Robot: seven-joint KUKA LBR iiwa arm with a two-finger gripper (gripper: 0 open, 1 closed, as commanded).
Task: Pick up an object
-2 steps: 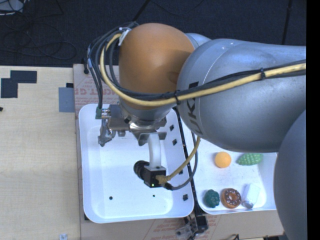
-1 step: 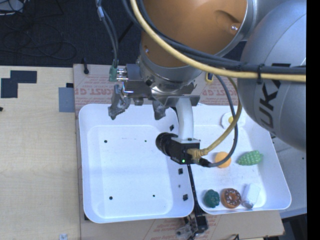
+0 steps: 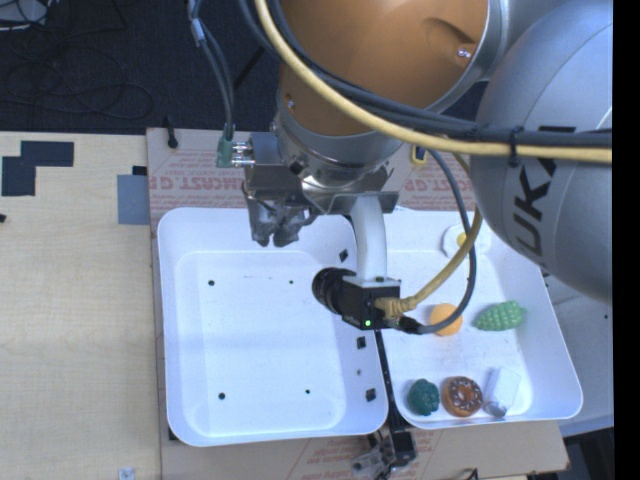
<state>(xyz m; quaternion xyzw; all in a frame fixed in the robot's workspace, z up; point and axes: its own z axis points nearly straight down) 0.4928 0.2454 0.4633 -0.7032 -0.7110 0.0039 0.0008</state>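
Gripper (image 3: 275, 226) above left bin's (image 3: 190, 408) far edge, finger gap impossible to tell, nothing visibly held; judged pre-grasp, needing travel right toward donut (image 3: 461, 396) or orange ball (image 3: 444, 318)

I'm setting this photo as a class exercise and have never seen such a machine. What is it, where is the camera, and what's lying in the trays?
The big grey and orange shape is a robot arm, reaching in from the right. One camera looks down at a slant on two white trays. Its claw hangs above the far edge of the left tray, with nothing visibly held. The right tray holds small toys: an orange ball, a green bumpy piece, a dark green lump, a donut and a white piece. The job is to pick one up.
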